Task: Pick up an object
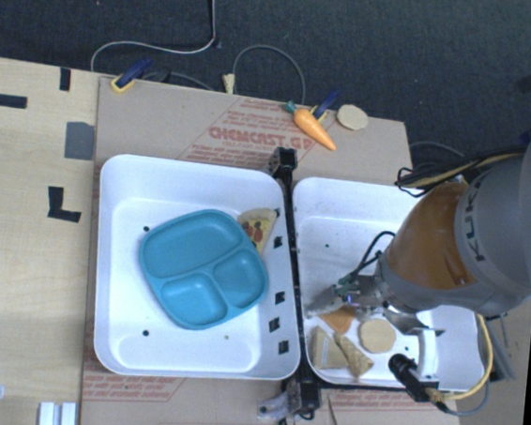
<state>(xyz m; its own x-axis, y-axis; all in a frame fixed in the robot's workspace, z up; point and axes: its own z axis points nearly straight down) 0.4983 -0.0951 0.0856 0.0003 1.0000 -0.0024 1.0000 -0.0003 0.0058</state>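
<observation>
Camera view
Landmark: right bin (342,201), white, just beside the left bin (112,238).
Gripper (351,296): low inside the right bin, near its front left part.
Finger state: cannot tell.
Task objects: orange wedge (337,319), round tan disc (377,336), pale wedge (352,356), all in the right bin's front.
Relation: orange wedge lies just beside the gripper; disc and pale wedge lie nearer the front rim.
Left bin contents: blue divided plate (203,268).

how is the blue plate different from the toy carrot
The blue plate lies inside the left bin; the toy carrot lies outside both bins, on the cardboard behind them. The plate is broad, flat and divided into compartments; the carrot is small, slim and tapered. The plate is blue; the carrot is orange. The gripper touches neither.
</observation>
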